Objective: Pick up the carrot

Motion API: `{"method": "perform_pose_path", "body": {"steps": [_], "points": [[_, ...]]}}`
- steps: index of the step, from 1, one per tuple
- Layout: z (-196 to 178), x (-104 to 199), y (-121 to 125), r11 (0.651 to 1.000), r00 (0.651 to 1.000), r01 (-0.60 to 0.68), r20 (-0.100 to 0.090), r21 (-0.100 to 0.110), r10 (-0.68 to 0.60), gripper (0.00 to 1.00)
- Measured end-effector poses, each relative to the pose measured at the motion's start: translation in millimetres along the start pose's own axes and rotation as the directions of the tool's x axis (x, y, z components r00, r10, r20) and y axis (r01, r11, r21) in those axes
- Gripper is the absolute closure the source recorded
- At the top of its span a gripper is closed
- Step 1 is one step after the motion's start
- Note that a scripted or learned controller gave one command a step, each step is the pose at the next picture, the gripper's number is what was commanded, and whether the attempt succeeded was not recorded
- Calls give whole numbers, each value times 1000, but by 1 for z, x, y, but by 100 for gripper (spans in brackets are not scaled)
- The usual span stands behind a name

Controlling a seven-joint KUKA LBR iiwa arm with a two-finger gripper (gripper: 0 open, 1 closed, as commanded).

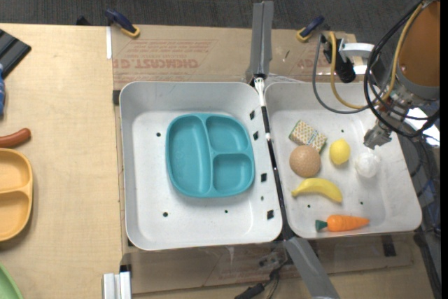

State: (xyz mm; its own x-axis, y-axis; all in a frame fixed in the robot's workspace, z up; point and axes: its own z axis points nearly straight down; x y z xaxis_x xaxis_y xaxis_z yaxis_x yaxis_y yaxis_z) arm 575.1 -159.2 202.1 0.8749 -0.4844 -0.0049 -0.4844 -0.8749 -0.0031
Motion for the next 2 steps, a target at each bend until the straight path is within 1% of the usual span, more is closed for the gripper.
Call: {"method": "perform_pose_path", "body": {"steps": [1,2], "points": [[-26,48,6,1000,1000,2,-5,2,-2,100],[-84,33,52,998,998,-69,-4,2,69,100]]}}
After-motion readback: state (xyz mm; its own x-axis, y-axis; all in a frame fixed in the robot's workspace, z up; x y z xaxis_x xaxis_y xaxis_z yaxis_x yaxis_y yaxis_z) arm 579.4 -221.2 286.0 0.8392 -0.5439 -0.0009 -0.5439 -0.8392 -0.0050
